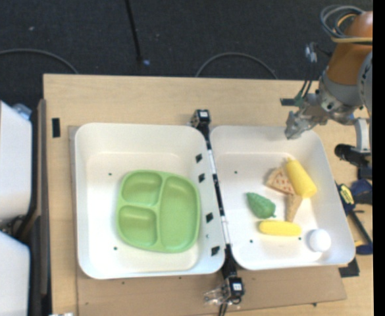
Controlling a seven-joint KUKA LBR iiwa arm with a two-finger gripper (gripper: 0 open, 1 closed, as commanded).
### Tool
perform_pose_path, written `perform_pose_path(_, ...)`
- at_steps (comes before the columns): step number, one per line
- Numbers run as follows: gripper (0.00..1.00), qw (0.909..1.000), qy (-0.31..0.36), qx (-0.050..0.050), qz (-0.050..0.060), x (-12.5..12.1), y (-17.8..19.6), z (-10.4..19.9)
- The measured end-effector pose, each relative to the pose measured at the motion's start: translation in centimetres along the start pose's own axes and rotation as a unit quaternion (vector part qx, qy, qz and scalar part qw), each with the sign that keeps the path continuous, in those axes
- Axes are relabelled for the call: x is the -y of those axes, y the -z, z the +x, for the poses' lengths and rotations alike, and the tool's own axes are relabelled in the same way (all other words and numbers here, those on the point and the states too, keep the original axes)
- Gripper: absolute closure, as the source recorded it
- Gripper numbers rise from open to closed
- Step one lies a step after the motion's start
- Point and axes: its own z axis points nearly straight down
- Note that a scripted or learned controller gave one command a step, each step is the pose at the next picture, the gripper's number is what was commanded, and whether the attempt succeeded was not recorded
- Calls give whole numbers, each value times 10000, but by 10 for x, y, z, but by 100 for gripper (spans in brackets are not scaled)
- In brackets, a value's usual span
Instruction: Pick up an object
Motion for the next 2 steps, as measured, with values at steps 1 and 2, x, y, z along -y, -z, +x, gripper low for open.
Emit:
perform_pose_path(1, 100, 10000, 17, -1, 1, -1, 55, 9)
perform_pose_path(2, 100, 10000, 26, -2, 7, -2, 85, 8)
